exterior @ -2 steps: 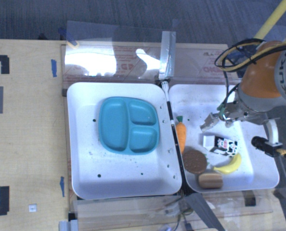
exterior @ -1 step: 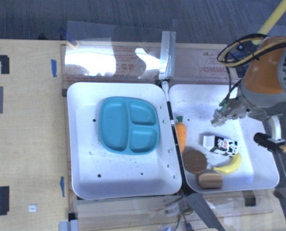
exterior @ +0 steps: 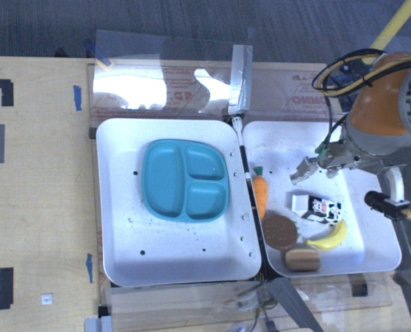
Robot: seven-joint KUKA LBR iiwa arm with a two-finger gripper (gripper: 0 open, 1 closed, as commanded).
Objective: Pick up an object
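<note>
Nothing is yet lifted: the gripper (exterior: 309, 169) is seen low over the right bin (exterior: 382, 254) toward its far edge, and whether its fingers are wide or narrow cannot be told. The carrot (exterior: 259, 194), brown disc (exterior: 280, 230), banana (exterior: 330, 237) and small box (exterior: 316, 207) are left lying near the bin's near edge, so the whole grasp is judged still to be made

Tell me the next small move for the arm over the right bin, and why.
Probably ease the pincer down and toward the small white box just below it in the view. The pincer hangs over bare bin floor in the right bin, with nothing between its fingers. The box, banana, brown disc and carrot cluster along the near side, so a short shift should bring it above the nearest item.
</note>
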